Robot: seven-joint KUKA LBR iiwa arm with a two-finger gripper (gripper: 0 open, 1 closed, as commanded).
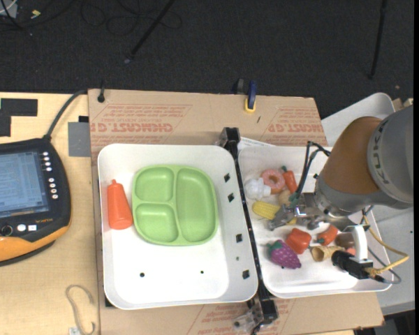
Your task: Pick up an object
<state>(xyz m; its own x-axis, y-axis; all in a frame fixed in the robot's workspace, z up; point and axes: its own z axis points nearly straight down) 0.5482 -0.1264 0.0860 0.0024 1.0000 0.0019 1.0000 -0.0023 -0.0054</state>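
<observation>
Purple grapes [285,255] sit at the near side of the right bin [304,288], just this side of the fingers [288,217] and a touch left of the red pepper-like piece [299,240] that lies right below them. Fingers are low inside that bin, metal tips pointing left, and from up here I cannot tell whether they are open or closed; nothing visibly sits between them. Right at the tips is the yellow corn [265,209], touching or very nearly so. Beyond the fingers, toward the far wall, a pink ring-shaped toy [272,179] and an orange carrot [290,181] lie side by side, with a whitish lump [255,186] just left of them. On the other side of the fingers, under the arm's wrist, a small orange piece [328,234] and a tan cone shape [320,252] are near each other. Well off to the left, across the divider, the left bin [167,285] carries a green sectioned plate [175,205] and an orange bottle [118,204] just beside it. A tablet-like pendant [21,197] rests on the counter [28,285] farther left.
</observation>
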